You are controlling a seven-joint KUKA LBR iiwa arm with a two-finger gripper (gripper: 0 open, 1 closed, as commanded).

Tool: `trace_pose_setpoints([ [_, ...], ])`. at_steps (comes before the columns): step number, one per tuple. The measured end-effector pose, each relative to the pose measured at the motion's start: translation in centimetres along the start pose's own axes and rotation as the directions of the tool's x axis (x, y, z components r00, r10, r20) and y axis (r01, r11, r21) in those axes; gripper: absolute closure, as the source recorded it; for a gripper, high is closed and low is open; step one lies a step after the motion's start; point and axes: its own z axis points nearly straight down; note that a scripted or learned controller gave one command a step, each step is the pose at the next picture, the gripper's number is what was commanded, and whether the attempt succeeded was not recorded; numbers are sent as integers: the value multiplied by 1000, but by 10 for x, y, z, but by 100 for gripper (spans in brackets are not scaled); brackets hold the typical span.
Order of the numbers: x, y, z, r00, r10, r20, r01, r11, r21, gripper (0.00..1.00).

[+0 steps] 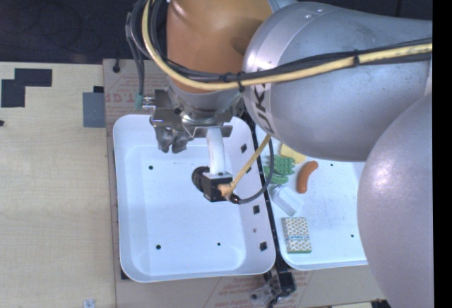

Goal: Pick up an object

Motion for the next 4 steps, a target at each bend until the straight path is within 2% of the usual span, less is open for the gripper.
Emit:
trace_pose_setpoints([
  [1,1,48,-110,1000,-3,-5,3,1000,-19,100],
  [2,1,56,-10,1000,2,3,-2,1000,3,100],
  [3,0,6,-18,1000,0,-1,0,1000,-2,100],
  [4,0,87,0,1000,4,-1,-4,1000,-9,100],
])
